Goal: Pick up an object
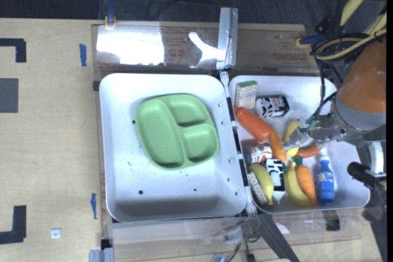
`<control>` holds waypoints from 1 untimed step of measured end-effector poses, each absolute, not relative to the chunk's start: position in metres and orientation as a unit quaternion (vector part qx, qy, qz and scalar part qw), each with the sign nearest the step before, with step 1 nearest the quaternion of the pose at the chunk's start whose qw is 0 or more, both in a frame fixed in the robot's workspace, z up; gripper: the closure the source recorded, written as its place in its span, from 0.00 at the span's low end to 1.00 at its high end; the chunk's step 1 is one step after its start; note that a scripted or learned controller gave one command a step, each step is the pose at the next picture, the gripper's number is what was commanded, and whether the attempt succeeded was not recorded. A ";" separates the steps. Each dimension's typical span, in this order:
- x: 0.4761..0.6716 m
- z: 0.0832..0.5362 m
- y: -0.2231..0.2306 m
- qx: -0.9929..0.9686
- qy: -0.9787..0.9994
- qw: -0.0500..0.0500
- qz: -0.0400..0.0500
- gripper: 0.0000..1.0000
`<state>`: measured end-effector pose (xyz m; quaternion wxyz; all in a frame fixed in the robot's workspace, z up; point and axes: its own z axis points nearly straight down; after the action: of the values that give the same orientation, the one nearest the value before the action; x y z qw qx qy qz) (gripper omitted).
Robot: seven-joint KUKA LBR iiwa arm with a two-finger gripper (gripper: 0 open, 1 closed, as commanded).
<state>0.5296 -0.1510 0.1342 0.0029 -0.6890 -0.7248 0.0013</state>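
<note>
Pale wooden surface (49, 150) bearing two white bins: the left bin (116, 187) holds a green divided tray (178, 130); the right bin (353, 196) holds crowded toy food. Approach step: the end effector (312, 130), its open-or-closed state indiscernible, hovers over a small yellow banana (291, 130) beside an orange carrot (255, 123); next, descend and close.

Grey arm (359, 113) — broad orange band, black cables, metal wrist.

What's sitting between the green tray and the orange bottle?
In the camera view, just the bins' adjoining white rims separate the green tray from the orange bottle.
</note>
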 end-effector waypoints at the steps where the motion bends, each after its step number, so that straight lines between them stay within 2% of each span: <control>1: 0.549 0.092 -0.139 -0.684 -0.729 0.001 0.001 0.00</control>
<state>0.5491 -0.1390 0.0916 0.0015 -0.6842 -0.7293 0.0009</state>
